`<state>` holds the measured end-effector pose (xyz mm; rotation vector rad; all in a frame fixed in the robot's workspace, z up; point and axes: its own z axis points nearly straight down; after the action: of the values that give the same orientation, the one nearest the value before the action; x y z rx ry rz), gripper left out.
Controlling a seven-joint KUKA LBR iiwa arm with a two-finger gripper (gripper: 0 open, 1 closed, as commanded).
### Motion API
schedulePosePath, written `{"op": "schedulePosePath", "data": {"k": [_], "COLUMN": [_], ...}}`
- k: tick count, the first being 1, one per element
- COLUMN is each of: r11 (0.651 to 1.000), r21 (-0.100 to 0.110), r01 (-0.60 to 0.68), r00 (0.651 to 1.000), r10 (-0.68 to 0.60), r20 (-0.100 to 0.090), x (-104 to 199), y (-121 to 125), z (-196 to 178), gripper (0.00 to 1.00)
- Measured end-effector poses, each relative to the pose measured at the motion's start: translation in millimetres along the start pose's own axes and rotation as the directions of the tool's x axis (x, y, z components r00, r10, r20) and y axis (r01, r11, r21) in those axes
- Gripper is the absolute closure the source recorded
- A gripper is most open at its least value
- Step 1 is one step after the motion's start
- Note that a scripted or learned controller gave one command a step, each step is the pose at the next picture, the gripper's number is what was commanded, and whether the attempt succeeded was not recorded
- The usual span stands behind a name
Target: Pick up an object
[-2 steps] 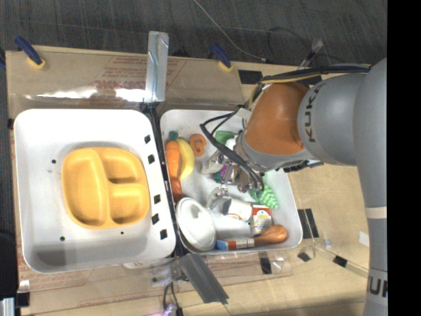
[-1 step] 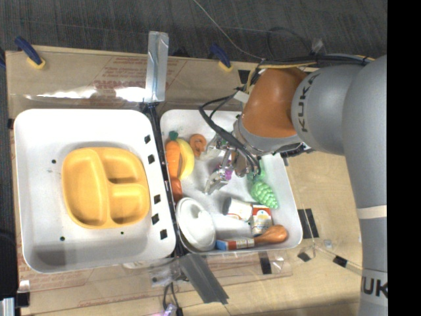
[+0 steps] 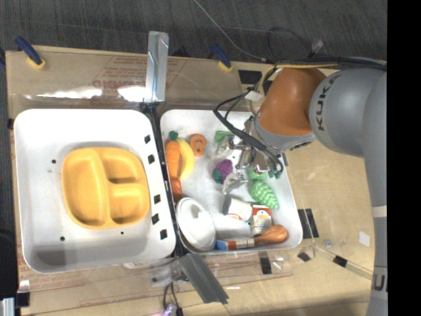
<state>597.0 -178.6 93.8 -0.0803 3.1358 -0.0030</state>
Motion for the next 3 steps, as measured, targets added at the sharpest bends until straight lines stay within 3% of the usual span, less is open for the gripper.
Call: {"op": "schedulePosePath", "data": {"k": [1,2,3], "r11": [0.969,0.886,0.961], "r21": [-0.001,0.0,0.0], "r01": [-0.246,-0.465,-0.276], "r00": [0.969,0.886,0.961], "r10": [0.246,0.465,0.276], "r20": [-0.005,-0.006,-0.001], "x": [-4.1,24.6,40.1], "y": [22.2,78.1,0.6], "z": [1.0,1.7,0.5], "gripper": [0.0,0.0,0.0]}}
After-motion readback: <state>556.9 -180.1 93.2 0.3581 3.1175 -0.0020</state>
